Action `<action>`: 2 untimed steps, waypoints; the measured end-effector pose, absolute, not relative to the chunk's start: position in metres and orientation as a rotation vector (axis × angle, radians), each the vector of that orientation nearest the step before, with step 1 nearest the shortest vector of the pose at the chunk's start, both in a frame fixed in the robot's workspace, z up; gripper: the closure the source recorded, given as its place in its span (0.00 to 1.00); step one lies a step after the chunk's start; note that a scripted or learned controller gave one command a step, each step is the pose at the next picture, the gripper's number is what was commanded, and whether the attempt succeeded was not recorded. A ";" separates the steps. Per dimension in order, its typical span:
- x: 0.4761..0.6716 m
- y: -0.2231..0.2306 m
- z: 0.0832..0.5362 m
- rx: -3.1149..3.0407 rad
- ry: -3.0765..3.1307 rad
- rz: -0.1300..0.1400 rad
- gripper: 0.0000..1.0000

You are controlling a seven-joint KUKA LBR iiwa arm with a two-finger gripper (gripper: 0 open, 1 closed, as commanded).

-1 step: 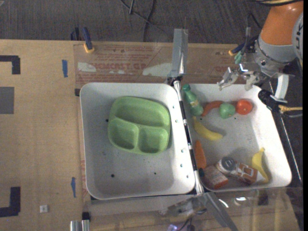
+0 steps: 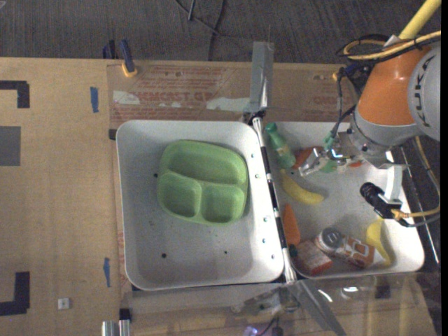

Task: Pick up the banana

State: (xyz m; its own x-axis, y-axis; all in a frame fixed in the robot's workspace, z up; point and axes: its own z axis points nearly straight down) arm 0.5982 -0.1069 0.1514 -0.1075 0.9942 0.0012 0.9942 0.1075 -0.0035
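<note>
A yellow banana [image 2: 303,192] lies in the right bin [image 2: 413,257], near its left wall, pointing down and to the right. A second yellow, curved banana-like fruit [image 2: 379,242] rests at the bin's lower right. My gripper [image 2: 314,164] hangs just above the first banana, up and to the right of it, over a red-orange item [image 2: 306,157]. I see nothing held in it. The arm's orange band [image 2: 388,89] is at the upper right.
The right bin also holds a green bottle [image 2: 278,147], an orange carrot [image 2: 291,225], a small can [image 2: 329,240] and a red box [image 2: 315,259]. A green divided plate [image 2: 203,182] sits in the left bin [image 2: 140,257]. A black cable plug [image 2: 376,198] hangs near the arm.
</note>
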 end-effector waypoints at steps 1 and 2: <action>0.606 -0.116 0.191 -2.015 -2.411 0.000 0.00; 0.574 -0.105 0.090 -1.890 -2.517 -0.008 0.00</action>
